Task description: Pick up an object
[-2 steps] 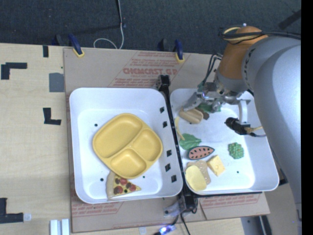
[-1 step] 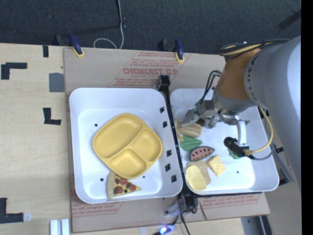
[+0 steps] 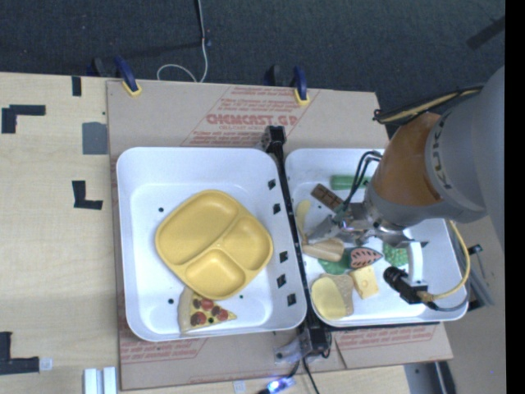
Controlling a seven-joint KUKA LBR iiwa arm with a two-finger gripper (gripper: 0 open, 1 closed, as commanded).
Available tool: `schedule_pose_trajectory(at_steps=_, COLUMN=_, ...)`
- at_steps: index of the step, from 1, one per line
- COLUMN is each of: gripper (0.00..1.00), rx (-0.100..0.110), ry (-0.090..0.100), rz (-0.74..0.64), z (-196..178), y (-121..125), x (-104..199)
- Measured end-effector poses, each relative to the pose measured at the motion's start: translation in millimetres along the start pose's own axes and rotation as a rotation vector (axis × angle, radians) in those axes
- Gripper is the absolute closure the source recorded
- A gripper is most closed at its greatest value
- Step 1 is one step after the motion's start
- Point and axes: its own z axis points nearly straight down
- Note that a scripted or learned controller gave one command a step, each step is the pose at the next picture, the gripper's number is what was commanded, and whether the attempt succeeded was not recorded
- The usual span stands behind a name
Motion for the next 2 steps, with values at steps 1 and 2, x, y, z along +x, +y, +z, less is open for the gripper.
schedule_pose_trajectory(at_steps=1, gripper=0.00, rx=-0.002, ry=0.004, rz=-0.002, z=-1, y=-55, x=-34)
schedule_pose_trajectory(at_steps=2, gripper=0.00, rx=0.014, ry=0.003, rz=-0.002, z=1, y=-5, x=-7)
